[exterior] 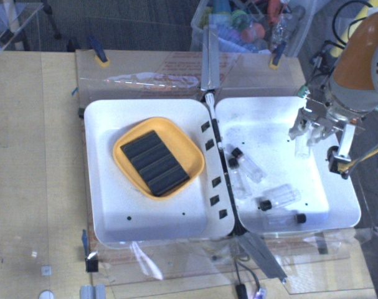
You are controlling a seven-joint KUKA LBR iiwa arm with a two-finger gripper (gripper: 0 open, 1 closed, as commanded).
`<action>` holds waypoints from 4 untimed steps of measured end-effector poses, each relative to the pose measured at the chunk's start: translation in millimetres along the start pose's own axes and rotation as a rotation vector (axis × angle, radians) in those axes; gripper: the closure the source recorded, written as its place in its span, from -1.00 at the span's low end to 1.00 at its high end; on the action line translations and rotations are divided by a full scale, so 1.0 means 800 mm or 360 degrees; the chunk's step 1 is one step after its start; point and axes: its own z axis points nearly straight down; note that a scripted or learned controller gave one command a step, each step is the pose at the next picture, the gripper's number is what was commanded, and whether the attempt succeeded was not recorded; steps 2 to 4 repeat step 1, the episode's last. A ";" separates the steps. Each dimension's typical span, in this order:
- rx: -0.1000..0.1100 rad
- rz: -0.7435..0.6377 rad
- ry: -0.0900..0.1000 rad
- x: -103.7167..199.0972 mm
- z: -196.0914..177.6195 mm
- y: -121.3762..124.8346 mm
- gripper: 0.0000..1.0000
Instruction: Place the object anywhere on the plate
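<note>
A yellow square plate sits in the left bin. On the plate lies a black ridged block, turned diagonally. My gripper hangs over the right side of the right bin, far from the plate. Its fingers stand apart and open, with nothing between them. Three clear vials with black caps lie on the right bin's floor to the gripper's lower left: one near the divider, one in the middle, one by the front wall.
A divider with black tabs separates the two bins. A clear box of coloured toys stands behind the bins. Blue clamps hold the backing board. The arm's orange band rises at the right.
</note>
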 end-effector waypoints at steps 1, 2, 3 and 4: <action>0.0000 0.0000 0.0000 0.000 0.000 0.000 -1.00; 0.0000 0.0000 0.0000 0.000 0.000 0.000 -1.00; 0.0000 0.0000 0.0000 0.000 0.000 0.000 -1.00; 0.0000 0.0000 0.0000 0.000 0.000 0.000 -1.00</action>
